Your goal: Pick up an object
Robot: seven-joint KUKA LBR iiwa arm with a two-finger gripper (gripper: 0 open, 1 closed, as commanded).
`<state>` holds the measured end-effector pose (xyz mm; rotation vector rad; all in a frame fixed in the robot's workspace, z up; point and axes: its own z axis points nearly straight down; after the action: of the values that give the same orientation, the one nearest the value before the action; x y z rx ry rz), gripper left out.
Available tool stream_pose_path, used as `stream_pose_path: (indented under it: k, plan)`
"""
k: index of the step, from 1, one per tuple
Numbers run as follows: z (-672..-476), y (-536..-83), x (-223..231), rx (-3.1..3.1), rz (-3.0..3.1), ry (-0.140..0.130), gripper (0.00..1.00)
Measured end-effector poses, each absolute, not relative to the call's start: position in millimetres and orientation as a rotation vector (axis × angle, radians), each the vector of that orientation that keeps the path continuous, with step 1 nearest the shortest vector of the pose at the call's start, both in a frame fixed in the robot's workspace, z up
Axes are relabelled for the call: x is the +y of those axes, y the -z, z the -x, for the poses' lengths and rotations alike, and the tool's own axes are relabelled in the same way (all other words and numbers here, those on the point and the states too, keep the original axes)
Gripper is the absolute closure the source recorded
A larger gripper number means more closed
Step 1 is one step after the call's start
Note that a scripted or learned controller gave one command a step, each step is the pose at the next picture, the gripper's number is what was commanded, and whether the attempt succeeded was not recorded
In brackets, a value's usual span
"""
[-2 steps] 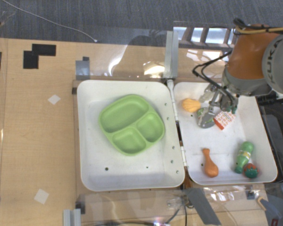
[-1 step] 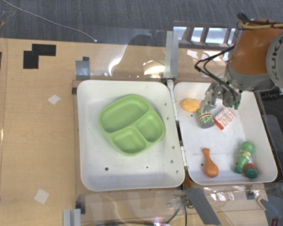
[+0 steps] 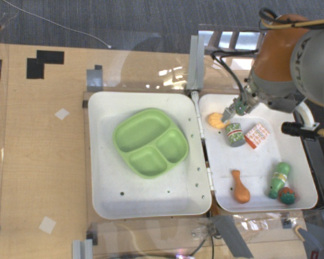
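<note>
Just left of the fingers (image 3: pixel 233 110), whose gap I cannot tell, the orange toy (image 3: pixel 216 120) could get bumped away.

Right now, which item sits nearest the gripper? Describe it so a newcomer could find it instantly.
Look in the right white bin, at its upper left part beside the divider. Just under the gripper lies a small orange-yellow toy food piece. Unlike the green can and the red-and-white carton to its right, it is plain orange, rounded and unlabelled.
</note>
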<state>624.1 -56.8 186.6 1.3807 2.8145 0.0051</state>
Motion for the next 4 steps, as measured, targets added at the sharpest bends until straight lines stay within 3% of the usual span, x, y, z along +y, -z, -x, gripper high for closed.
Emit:
stream_pose_path:
  k: [1, 2, 3, 4]
  plan:
    - [-567.7, -186, -48, 3.004, -0.898, -0.002, 1.00]
    - [-489.3, -250, -31, 2.980, -0.957, -0.006, 1.00]
    - [-489.0, -255, 14, 3.124, -0.226, -0.003, 1.00]
    - [-491.5, -267, 15, 3.116, -0.224, -0.005, 1.00]
